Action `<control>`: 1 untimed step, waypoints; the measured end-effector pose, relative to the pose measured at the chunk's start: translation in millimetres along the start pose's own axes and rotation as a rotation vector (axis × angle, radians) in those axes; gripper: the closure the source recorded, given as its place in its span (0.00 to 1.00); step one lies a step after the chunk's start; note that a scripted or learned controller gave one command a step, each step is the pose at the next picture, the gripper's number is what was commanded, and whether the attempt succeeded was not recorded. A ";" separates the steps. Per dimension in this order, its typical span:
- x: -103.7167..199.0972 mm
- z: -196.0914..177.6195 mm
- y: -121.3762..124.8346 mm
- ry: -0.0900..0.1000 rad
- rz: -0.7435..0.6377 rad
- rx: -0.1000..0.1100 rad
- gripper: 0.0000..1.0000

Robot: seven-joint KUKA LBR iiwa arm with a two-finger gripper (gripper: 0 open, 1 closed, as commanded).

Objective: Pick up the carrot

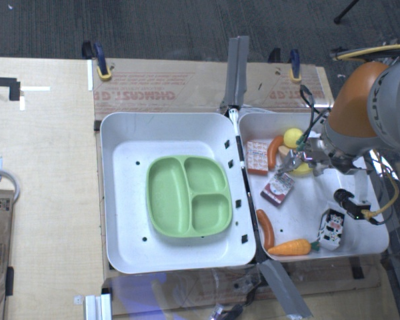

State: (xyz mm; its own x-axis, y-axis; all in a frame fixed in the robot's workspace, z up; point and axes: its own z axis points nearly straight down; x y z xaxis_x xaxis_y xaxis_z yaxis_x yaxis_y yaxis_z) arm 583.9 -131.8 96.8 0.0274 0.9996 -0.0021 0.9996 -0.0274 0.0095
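Camera view: carrot [290, 247] lies well below end effector [295, 161].

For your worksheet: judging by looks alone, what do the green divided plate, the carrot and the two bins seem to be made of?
Green divided plate: likely moulded plastic, smooth, with a soft sheen and rounded compartment edges.
Carrot: probably a plastic toy; even orange colour, slight gloss, small green tip.
Bins: seemingly thin, rigid white plastic with a matte-to-satin surface and rounded rims.
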 end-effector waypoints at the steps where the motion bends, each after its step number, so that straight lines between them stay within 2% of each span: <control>1: 12.4 8.6 69.8 -0.001 0.178 0.030 0.00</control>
State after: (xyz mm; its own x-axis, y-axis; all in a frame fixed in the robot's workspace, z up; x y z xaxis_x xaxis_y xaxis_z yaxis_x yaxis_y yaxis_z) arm 654.1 -121.3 88.8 0.2041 0.9789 -0.0038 0.9787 -0.2041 -0.0198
